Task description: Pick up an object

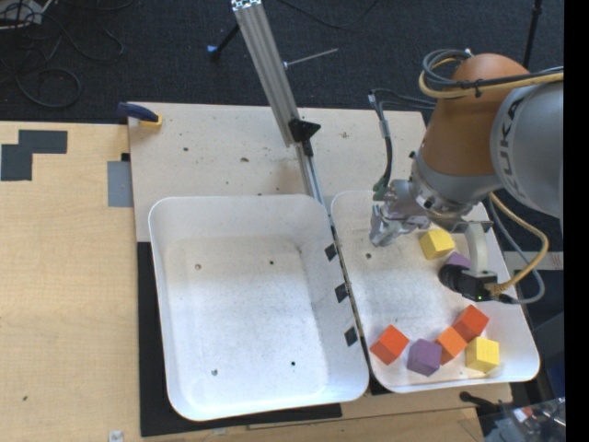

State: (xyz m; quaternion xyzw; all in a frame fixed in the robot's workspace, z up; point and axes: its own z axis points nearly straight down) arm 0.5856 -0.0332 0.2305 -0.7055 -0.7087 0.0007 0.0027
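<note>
My gripper [383, 229] hangs over the far left part of the right bin [396, 288], with nothing visible between its fingers. A yellow block [437, 243] lies just to its right, close to the wrist. Along the bin's near side sit an orange-red block [390, 343], a purple block [424, 356], an orange block [451, 342], a red block [472, 321] and another yellow block [482, 354]. A small purple piece [457, 261] peeks out beside the black cable fitting.
The left bin [239, 311] stands beside the right one, joined by black clips on the shared rim. A slanted aluminium post [276, 81] rises behind the bins. The arm's orange band and cables overhang the right bin's far right corner.
</note>
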